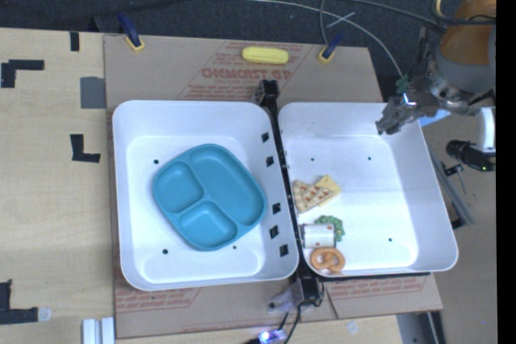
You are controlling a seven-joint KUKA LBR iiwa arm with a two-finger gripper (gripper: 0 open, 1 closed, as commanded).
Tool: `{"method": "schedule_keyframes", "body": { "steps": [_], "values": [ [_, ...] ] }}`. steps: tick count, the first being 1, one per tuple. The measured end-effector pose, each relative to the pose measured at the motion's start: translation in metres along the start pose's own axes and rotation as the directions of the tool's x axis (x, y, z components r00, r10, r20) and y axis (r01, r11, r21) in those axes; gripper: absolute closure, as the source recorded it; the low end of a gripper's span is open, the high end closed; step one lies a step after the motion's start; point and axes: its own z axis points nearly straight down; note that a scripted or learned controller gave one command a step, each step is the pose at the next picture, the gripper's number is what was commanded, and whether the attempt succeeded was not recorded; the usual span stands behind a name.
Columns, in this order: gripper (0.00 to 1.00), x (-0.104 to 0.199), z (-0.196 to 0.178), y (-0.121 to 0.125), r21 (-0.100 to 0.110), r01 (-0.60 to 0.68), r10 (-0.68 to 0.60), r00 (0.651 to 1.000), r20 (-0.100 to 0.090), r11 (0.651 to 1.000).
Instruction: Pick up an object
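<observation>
In the right bin [419, 197], a pale yellow waffle [315, 192]; gripper [391, 118] grip unclear.

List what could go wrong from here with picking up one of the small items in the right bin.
1. The waffle piece, green item, small can and pretzel crowd together against the right bin's left wall, so the fingers may hit the wall or catch two items.
2. The gripper sits at the bin's far right corner, well away from them; a misjudged approach may close on nothing.

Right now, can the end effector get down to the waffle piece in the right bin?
Probably yes. The end effector hangs over the right bin's far corner, and open bin floor lies between it and the waffle piece.
</observation>
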Motion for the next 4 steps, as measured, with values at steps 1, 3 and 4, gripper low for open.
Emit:
{"method": "schedule_keyframes", "body": {
  "steps": [1, 3, 4],
  "values": [
    [1.0, 0.047, -0.007, -0.014, 0.001, 0.004, -0.004, 1.0, -0.002, 1.0],
    [1.0, 0.139, -0.017, -0.027, 0.003, 0.004, -0.004, 1.0, -0.001, 1.0],
    [1.0, 0.188, -0.004, -0.031, 0.004, 0.004, -0.004, 1.0, -0.001, 1.0]
  ]
}}
